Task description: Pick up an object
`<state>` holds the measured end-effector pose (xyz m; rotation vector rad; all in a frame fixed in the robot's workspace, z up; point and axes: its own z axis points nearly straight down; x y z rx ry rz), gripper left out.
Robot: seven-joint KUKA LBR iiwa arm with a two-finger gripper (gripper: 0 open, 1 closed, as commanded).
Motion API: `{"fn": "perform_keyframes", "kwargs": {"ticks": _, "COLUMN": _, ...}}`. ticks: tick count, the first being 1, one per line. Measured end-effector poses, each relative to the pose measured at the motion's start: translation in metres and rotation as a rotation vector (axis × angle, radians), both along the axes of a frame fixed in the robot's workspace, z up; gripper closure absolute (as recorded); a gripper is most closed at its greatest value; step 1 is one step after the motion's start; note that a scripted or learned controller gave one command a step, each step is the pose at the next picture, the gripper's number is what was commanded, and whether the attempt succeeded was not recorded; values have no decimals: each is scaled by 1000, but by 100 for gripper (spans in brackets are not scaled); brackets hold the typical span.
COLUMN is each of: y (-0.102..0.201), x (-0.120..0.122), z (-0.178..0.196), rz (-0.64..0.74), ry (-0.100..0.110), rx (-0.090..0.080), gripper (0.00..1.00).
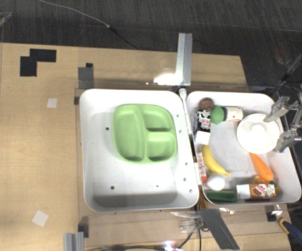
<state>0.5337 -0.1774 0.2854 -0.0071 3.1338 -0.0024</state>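
- You have the jaws (pixel 285 120) at the right edge of the right bin (pixel 292 195), over its upper right part; two metal fingers (pixel 277 110) show spread apart with nothing between them, so read them as open.
- Just to the left of the jaws, touching or nearly touching the fingertips in this view, lies a white round plate (pixel 257 133). You cannot tell whether the fingers actually touch it.
- Below the jaws, just under the plate's lower edge, an orange carrot (pixel 262 167) lies at a slant.
- Further below, along the bin's near wall, a brown sauce bottle (pixel 258 191) lies on its side with a dark green cucumber (pixel 220 196) to its left.
- Well left of the jaws, past the plate, a yellow banana (pixel 212 161) lies on a grey cloth (pixel 229 148), with a small white round thing (pixel 216 183) by its lower end.
- Up and left of the jaws, near the bin's far wall: a green ball (pixel 218 114), a pale can (pixel 234 113) beside it, and a small black-and-white carton (pixel 204 120) with a brown round thing (pixel 206 103) above it.
- Far left of the jaws, the left bin (pixel 96 156) carries a green divided tray (pixel 143 132).
- Both bins sit side by side on the wooden tabletop (pixel 31 156).
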Motion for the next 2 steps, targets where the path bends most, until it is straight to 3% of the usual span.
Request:
{"fn": "perform_keyframes", "kwargs": {"ticks": 1, "y": -17, "x": -36, "z": -116, "rz": 330, "ry": 5, "rx": 0, "gripper": 0}}
{"fn": "perform_keyframes", "kwargs": {"ticks": 2, "y": -24, "x": -30, "z": -171, "rz": 415, "ry": -2, "rx": -4, "gripper": 0}}
